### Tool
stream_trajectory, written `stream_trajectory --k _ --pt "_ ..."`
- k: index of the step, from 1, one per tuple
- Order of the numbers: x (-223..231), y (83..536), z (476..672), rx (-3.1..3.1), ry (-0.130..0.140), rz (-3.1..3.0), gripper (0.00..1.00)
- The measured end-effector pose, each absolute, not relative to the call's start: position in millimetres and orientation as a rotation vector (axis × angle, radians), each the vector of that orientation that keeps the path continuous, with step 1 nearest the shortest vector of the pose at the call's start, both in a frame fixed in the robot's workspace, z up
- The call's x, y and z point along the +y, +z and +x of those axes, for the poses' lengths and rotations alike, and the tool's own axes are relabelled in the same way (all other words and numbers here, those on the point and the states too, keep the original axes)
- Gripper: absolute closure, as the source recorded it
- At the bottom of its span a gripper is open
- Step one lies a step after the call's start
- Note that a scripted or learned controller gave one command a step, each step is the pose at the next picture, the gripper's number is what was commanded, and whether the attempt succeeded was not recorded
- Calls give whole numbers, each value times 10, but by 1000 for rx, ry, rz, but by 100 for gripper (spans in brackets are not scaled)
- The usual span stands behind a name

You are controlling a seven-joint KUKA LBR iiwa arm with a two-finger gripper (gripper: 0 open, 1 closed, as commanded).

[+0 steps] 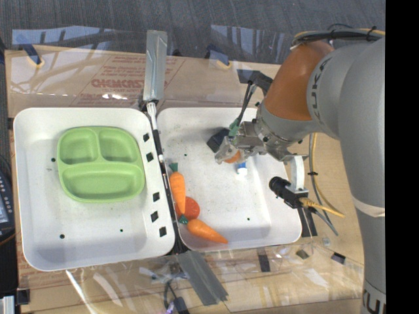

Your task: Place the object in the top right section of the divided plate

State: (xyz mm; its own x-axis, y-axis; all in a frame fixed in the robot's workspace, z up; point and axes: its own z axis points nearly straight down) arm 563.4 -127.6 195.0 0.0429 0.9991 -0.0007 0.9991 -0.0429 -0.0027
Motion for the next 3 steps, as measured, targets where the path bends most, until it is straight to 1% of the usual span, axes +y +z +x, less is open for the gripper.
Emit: stream_trajectory --k 1,2,3 --pt "-1368 2079 5634 -2171 5 -2265 100" --pt "-876 2207 6409 -2280 4 -2158 100" --pt "-878 2207 6409 -2280 5 -2158 0"
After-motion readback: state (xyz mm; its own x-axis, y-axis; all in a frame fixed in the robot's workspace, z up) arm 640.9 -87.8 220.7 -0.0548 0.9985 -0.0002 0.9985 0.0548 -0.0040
